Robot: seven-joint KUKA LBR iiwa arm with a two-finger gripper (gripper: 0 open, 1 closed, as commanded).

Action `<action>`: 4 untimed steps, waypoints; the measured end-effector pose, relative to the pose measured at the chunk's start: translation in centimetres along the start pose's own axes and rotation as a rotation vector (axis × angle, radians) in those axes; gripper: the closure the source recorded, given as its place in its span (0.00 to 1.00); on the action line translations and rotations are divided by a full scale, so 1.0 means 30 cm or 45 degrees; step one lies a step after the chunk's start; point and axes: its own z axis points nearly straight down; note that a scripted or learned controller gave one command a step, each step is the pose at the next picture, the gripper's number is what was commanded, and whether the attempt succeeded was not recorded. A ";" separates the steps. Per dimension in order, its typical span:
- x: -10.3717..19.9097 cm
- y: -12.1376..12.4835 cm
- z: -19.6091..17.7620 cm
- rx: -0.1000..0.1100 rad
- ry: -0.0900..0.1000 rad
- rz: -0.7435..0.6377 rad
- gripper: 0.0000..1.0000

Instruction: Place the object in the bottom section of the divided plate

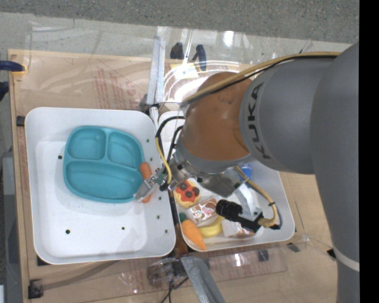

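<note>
The teal divided plate (103, 164) lies in the left bin, with two small sections at the top and one long section at the bottom. My gripper (150, 183) hangs at the plate's right rim, level with the long bottom section. It is shut on a small orange object (144, 169), whose ends stick out above and below the fingertips. The object hovers over the plate's right edge, partly hidden by the gripper.
The left white bin (82, 232) has bare floor below and left of the plate. The right bin (284, 216) holds a toy carrot (192, 234), a yellow piece (210, 230), a red-topped tart (187, 193) and a pastry (205, 212), largely under my arm.
</note>
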 end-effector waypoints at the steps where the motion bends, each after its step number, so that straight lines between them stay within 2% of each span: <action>1: 0.019 0.386 0.061 -0.003 -0.003 -0.399 0.00; 2: 0.221 0.325 0.359 -0.025 -0.010 0.054 0.00; 3: 0.273 0.580 -0.064 -0.005 -0.001 0.199 0.00; 4: 0.320 0.311 0.376 -0.008 0.000 -0.026 0.00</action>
